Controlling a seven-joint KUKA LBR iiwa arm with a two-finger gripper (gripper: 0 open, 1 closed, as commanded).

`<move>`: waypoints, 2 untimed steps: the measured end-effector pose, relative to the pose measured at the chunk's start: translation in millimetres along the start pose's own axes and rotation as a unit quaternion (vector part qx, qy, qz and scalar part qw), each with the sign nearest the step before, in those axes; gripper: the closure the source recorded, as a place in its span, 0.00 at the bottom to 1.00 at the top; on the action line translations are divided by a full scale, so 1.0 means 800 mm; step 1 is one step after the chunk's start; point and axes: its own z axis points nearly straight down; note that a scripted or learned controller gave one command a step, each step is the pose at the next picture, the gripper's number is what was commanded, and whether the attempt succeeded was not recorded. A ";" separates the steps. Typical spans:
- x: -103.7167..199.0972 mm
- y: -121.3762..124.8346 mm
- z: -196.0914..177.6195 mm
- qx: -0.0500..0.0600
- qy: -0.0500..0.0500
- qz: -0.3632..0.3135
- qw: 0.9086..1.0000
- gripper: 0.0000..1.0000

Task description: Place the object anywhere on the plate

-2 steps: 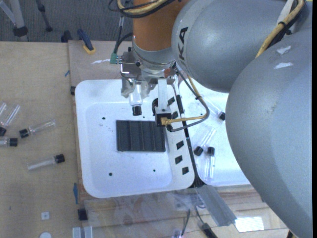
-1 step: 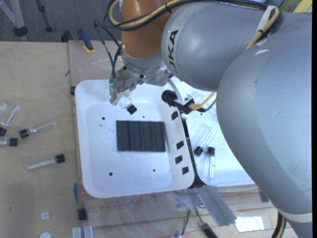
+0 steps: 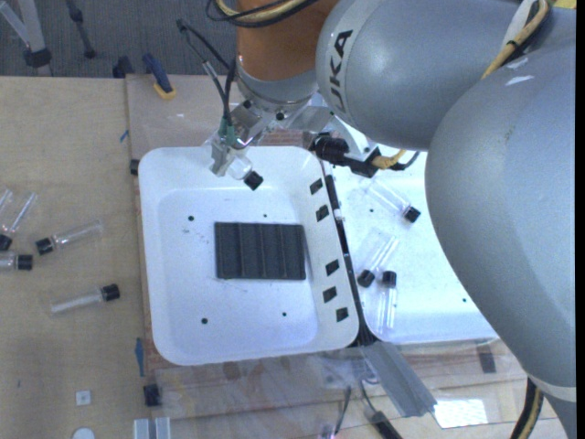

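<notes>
Camera view: end effector (image 3: 228, 156) pinches a clear, black-capped vial (image 3: 243, 173) above the ribbed dark rectangular plate (image 3: 260, 251).

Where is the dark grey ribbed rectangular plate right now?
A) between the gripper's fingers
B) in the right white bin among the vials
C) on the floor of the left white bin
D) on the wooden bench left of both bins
C: the dark grey ribbed rectangular plate lies flat on the floor of the left white bin, while the gripper is up at that bin's far edge beside a clear black-capped vial.
</notes>
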 end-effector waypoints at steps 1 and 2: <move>0.041 -0.030 -0.048 0.002 0.001 -0.016 1.000 1.00; 0.017 -0.012 -0.163 0.000 0.000 -0.076 0.997 1.00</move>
